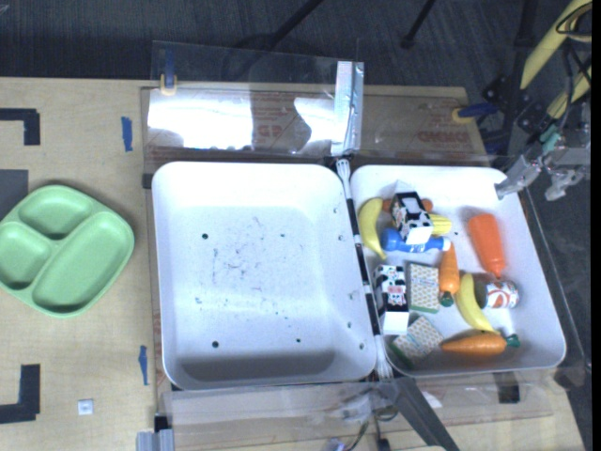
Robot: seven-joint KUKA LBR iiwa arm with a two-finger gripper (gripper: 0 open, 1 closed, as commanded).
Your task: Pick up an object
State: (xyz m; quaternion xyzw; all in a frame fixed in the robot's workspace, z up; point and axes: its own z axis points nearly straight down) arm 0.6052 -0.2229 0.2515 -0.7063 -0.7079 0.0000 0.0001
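Grey end effector (549, 165) cut off at right edge, blurred.

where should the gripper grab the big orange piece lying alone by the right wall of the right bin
Probably across the middle of the orange piece, coming straight down from above. It lies flat, long axis running roughly up-down in the camera view, with bare bin floor on both long sides, so fingers closing across its narrow width have room.
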